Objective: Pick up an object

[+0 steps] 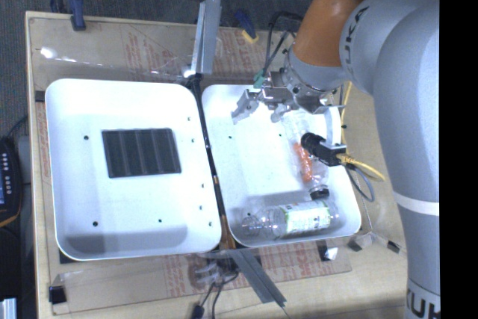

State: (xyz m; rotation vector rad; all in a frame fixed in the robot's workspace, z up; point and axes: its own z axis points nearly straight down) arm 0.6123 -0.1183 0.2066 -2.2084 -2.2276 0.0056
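Open-fingered and holding nothing, the gripper point(259, 104) hovers at the right bin's point(224, 160) back edge, while a clear plastic bottle point(291, 220) along its front edge and an orange packet point(305, 160) by its right edge await picking.

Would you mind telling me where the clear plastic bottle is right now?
The bottle lies on its side in the right bin, along the near edge, just below the orange item in the camera view.
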